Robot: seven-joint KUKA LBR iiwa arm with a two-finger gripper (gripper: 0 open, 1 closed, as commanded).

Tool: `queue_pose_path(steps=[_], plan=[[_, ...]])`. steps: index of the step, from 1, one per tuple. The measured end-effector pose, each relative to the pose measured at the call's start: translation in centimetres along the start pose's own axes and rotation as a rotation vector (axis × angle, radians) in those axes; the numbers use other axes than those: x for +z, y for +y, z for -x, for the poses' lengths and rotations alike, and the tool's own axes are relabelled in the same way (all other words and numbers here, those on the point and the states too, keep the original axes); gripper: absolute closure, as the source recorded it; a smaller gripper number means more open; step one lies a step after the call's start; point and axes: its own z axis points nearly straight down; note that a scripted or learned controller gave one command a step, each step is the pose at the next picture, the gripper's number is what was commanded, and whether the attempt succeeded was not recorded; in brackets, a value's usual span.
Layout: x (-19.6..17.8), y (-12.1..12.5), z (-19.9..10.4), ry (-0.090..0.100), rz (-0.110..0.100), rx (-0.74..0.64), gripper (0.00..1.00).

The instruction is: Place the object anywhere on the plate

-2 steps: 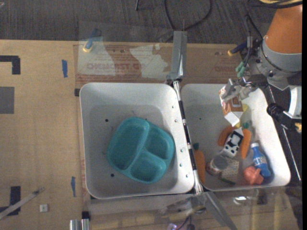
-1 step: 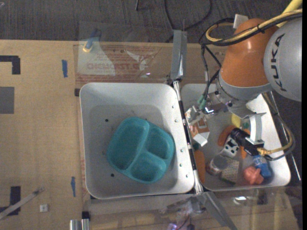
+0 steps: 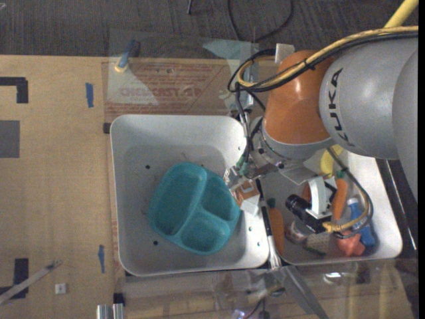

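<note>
In the left bin (image 3: 133, 145), on the pale wood bench (image 3: 53, 178): a teal plate (image 3: 194, 208) with three compartments, lying flat toward the bin's middle and right, nothing visible in any compartment.

Reaching in from the right, the grey arm (image 3: 372, 98) with its orange band (image 3: 295, 105), wrist bent down over the seam between the two bins. Gripper (image 3: 238, 177) low at the left bin's right wall, just beside the plate's right rim. Clenched or released? Cannot tell, the tip being small and half lost among cables.

Directly under the gripper, a small orange-brown thing (image 3: 246, 191) with a white patch below it, close against the plate's right edge but not inside any compartment. Gripped or merely lying there, again impossible to tell.

In the right bin (image 3: 388, 238), well apart from the plate, a crowded heap: an orange carrot-shaped piece (image 3: 340, 198) standing nearly upright in the view, a blue item (image 3: 355, 218) beside it, a red-orange lump (image 3: 348, 244) near the lower corner, and a long orange stick (image 3: 277, 234) along the bin's left wall.

On the bench left of the bins, short strips of blue tape (image 3: 89, 95).
</note>
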Motion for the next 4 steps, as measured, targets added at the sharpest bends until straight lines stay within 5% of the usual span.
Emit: queue_pose_path(steps=[1, 2, 3, 4], plan=[[0.0, 0.0, 0.1, 0.000, 0.001, 0.003, 0.00], [-1.1, 0.0, 0.4, -0.002, 0.004, 0.007, 1.00], [-0.6, -0.3, -0.9, 0.000, 0.000, 0.185, 1.00], [-0.2, -0.8, -2.0, -0.001, 0.001, 0.673, 1.00]])
